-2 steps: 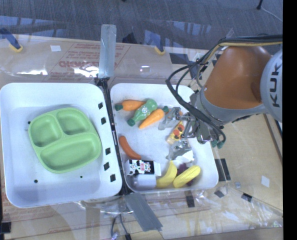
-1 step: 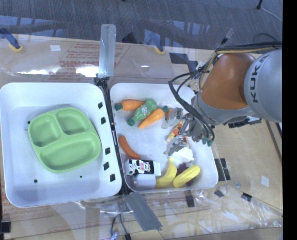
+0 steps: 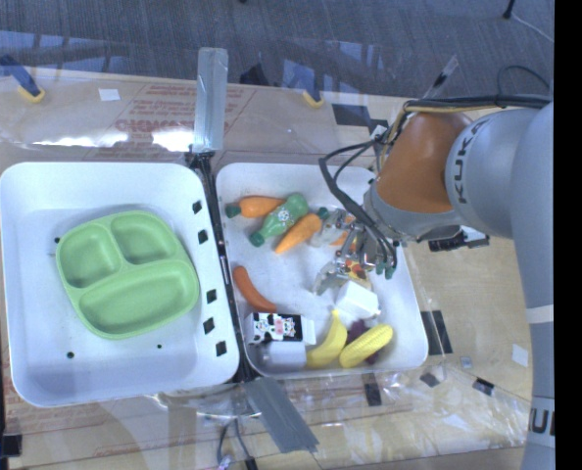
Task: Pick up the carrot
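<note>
gripper [image 3: 342,267] low in right bin [image 3: 401,313], grip state can't tell | carrot [image 3: 299,233] lying just left of it, beside green bottle [image 3: 279,219]

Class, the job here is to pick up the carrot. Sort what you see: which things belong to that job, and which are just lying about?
Belongs to the job:
- orange carrots in the right bin
- the arm's two-finger gripper
- right shallow white bin

Just lying about:
- green toy bottle
- yellow banana
- yellow corn cob
- green divided plate
- left white bin
</note>
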`<move>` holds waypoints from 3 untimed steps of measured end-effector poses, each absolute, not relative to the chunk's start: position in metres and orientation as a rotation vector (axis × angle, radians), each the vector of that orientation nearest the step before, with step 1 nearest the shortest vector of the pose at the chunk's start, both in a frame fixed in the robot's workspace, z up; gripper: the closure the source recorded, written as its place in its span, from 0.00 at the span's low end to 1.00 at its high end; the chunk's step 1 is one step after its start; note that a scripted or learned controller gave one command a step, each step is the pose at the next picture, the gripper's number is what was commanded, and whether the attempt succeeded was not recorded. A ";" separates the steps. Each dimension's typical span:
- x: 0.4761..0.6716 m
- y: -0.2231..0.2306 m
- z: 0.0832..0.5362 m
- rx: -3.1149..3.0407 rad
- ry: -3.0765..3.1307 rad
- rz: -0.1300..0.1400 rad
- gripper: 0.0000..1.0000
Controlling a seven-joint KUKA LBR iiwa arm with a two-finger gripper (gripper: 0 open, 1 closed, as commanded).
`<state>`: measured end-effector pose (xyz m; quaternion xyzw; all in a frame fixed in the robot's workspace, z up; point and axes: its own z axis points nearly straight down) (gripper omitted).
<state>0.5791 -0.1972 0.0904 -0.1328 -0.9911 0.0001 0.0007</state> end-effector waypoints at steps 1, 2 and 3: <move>0.582 -0.196 0.104 -0.403 -3.122 0.003 1.00; 0.596 -0.135 0.176 -0.737 -3.060 -0.001 1.00; 0.612 -0.061 0.192 -1.192 -2.908 -0.001 1.00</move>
